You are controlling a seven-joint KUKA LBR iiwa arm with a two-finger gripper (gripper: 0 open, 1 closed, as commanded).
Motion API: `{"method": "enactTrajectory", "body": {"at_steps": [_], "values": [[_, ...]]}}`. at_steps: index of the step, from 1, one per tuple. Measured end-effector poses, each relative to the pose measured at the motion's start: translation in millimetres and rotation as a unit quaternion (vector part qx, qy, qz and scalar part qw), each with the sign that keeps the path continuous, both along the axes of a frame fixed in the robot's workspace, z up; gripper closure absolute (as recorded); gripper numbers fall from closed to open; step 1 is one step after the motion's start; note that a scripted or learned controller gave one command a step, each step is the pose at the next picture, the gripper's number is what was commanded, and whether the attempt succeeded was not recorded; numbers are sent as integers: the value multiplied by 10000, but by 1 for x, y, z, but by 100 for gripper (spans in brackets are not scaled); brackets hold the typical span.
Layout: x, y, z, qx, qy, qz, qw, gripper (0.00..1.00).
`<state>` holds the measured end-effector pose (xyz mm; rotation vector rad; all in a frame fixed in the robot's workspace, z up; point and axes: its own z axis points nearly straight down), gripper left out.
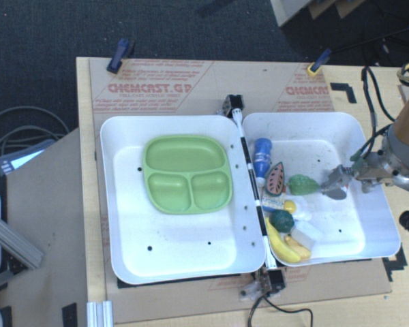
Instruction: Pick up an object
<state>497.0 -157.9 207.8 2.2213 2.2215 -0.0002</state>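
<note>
Arm in from right, low over right bin (368,244) | tool (334,184) beside green toy (303,184) | grip state unclear

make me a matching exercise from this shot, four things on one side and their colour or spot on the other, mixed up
Things:
1. divided plate
2. bottle
3. banana
4. claw

Descriptions:
A. yellow, near the right bin's front edge
B. light green, in the left bin
C. reaching into the right bin from the right
D. blue, beside the wall between the bins

Pairs: 1-B, 2-D, 3-A, 4-C
</note>
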Motion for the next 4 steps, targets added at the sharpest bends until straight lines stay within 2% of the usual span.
{"method": "enactTrajectory", "body": {"at_steps": [1, 2, 3, 4], "values": [[24, 57, -97, 7, 12, 3, 10000, 0], [84, 29, -119, -7, -47, 0, 10000, 0], [84, 30, -110, -9, -47, 3, 10000, 100], [77, 125, -23, 7, -8, 9, 10000, 100]]}}
